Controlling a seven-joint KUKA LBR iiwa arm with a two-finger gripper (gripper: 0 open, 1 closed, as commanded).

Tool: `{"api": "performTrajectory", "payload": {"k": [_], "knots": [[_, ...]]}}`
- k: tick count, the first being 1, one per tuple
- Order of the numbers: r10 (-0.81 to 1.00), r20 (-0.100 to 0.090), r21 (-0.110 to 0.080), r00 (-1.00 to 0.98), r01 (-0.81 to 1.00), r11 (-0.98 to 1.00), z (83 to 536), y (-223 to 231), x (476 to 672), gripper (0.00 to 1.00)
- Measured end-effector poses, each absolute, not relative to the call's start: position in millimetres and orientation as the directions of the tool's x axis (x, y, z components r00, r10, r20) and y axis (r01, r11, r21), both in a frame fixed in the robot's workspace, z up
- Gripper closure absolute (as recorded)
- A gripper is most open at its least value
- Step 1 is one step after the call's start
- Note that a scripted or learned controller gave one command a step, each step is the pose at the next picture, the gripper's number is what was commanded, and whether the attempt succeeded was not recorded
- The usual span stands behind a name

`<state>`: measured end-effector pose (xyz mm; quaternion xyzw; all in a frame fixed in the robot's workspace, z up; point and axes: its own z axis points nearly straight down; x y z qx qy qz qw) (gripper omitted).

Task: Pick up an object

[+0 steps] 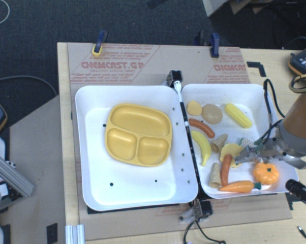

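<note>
Carrot (pixel 236 187) lengthwise left-right, tip left.

an orange-brown band (pixel 299 120) is seen above the grey wrist (pixel 293 147). a thin black cable (pixel 269 101) is looped beside it. metallic gripper parts (pixel 250 150) are seen.

**A robotics lab bench, not a kitchen**

The setting reads as a lab. The gripper (pixel 244 154) works over a board of protective-film sheet (pixel 143 60) printed "CHEMCAST GP", held by clamps (pixel 98 43) well beyond it at the far edge. Loose cables (pixel 204 227) trail off the near edge. Under it lie plastic toy foods (pixel 229 187), and to its left a yellow divided plate (pixel 139 134).
</note>
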<state>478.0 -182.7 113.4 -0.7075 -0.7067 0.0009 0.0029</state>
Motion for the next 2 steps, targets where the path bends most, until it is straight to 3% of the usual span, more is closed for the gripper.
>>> {"api": "performTrajectory", "payload": {"k": [1, 2], "knots": [[1.0, -0.002, 0.003, 0.001, 1.0, -0.001, 87, -184, 479.4, 0.0], [1.0, -0.011, 0.012, 0.004, 1.0, -0.004, 99, -187, 480.6, 1.0]]}}
